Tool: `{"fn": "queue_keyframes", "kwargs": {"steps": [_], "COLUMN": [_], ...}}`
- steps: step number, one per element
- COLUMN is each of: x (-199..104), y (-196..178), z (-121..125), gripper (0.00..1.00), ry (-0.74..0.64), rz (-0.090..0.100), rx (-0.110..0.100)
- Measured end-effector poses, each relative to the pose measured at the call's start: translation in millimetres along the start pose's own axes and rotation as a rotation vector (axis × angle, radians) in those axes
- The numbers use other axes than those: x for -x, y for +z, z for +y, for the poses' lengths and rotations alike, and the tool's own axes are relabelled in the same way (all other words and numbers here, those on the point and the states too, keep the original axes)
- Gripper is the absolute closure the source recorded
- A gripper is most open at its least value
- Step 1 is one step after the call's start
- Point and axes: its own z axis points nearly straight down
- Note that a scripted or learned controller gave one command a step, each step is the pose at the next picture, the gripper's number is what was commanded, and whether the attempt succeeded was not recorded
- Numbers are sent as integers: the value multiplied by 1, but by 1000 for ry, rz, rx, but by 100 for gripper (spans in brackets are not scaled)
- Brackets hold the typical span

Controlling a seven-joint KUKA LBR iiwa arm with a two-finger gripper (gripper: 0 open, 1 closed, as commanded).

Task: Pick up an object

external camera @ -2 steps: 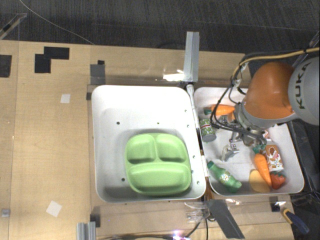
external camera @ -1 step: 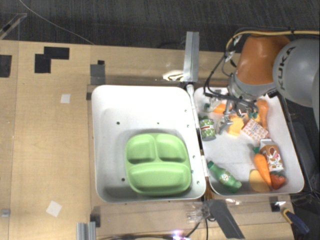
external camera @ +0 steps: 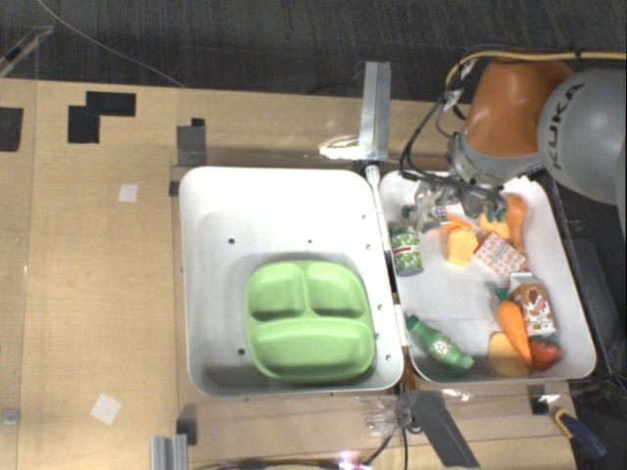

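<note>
The right bin [external camera: 578,346] holds several items: a small green can [external camera: 406,250] by its left wall, a yellow-orange block [external camera: 458,247], a red-and-white checked packet [external camera: 500,255], an orange piece [external camera: 515,215], a carrot [external camera: 513,325], a small carton [external camera: 533,307] and a green bottle [external camera: 440,347] lying near the front. My gripper [external camera: 434,207] hangs low over the bin's far-left part, just behind the green can and left of the yellow-orange block. The wrist and cables hide its tip.
The left bin [external camera: 206,262] holds a green divided plate [external camera: 310,319] in its front half. A metal post [external camera: 375,111] stands behind the wall between the two bins. A yellow fruit [external camera: 504,356] and a red one [external camera: 546,354] lie in the right bin's front corner.
</note>
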Motion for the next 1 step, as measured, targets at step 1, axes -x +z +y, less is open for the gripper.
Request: {"fn": "queue_keyframes", "kwargs": {"steps": [1], "x": [-1], "y": [-69], "z": [-16], "gripper": [100], "ry": [-297], "rz": [9], "rx": [2]}}
